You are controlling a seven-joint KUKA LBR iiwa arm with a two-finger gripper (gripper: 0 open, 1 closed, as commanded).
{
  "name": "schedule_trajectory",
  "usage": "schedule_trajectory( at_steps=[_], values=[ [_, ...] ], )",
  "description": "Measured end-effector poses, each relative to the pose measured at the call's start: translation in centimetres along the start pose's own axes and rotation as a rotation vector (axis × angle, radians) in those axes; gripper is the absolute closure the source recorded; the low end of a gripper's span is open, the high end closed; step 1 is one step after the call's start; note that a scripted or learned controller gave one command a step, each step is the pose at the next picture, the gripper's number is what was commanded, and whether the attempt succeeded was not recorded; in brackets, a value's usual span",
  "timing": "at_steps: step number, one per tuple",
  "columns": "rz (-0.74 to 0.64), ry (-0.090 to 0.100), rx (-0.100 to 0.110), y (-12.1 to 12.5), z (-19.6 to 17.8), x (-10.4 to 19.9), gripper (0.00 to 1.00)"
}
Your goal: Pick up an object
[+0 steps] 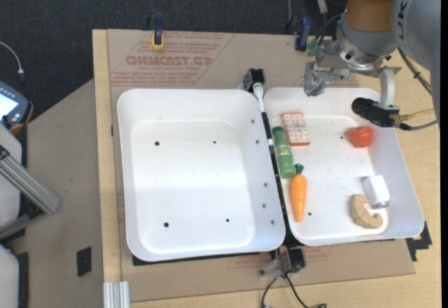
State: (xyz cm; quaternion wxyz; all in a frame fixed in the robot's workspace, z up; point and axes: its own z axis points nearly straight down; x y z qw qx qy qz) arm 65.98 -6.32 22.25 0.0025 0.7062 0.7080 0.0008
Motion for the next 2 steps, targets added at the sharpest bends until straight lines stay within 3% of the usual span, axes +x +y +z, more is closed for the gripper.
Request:
schedule_trajectory(
  at_steps=[1,2],
  values=[
    [-0.003,0.006,0.014,-3.1,4.1,6.7,1.0],
    [0.001,0.001,-0.002,0.7,-0.8,7.1,1.0]
  ],
)
